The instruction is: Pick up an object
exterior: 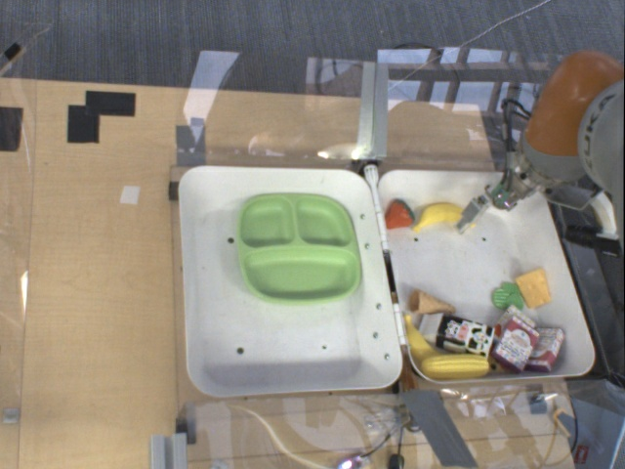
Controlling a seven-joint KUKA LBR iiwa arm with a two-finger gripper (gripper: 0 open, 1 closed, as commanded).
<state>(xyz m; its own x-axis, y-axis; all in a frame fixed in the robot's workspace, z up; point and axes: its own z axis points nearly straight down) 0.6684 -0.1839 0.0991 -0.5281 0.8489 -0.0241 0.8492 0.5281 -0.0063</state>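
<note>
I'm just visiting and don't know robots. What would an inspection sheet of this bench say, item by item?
Surface: wooden bench bearing two white bins; left bin, right bin.
Job's things: in the right bin, a yellow banana beside a red piece; cheese wedge, green piece, corn cob, cartons.
Clutter: green divided plate in the left bin.
Grippers: gripper over the right bin, close to the banana, holding nothing.
Cables: thin wire above; wires below.
Surroundings: grey carpet.
</note>
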